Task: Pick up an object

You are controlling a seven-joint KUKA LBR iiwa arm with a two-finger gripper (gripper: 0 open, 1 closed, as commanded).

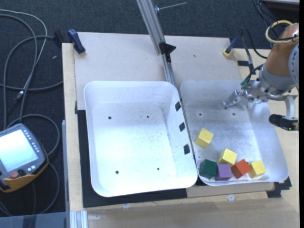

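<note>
Pale beige board makes up the bench [123, 56], the biggest thing here, and it carries two shallow white bins side by side. The left bin [95, 127] is the wider of the two, its floor speckled with dark flecks and a few small holes. The right bin [266, 132] sits just beside it, their rims touching along the middle, where three small black tabs [182, 126] line the seam.

The grey arm [281, 56], orange band above its wrist, reaches in from the right over the far part of the right bin. Its gripper [232, 101] hangs over the bin's upper area, pointing left; nothing shows between its tips, and whether they are apart or together I cannot tell at this size.

All the blocks lie in the right bin, well apart from the gripper and toward the near side. The lone yellow block [205, 137] is closest to it, down and to the left of the tips, standing alone on the bin floor. Farther down, a cluster rests against the near rim: a green block [208, 168], a purple block [223, 171] touching it, a second yellow block [229, 156] just above the purple one, a red block [242, 167] beside them, and a third yellow block [258, 168] at the right end.

A silver rail [151, 20] slants down across the bench to the seam between the bins.
</note>
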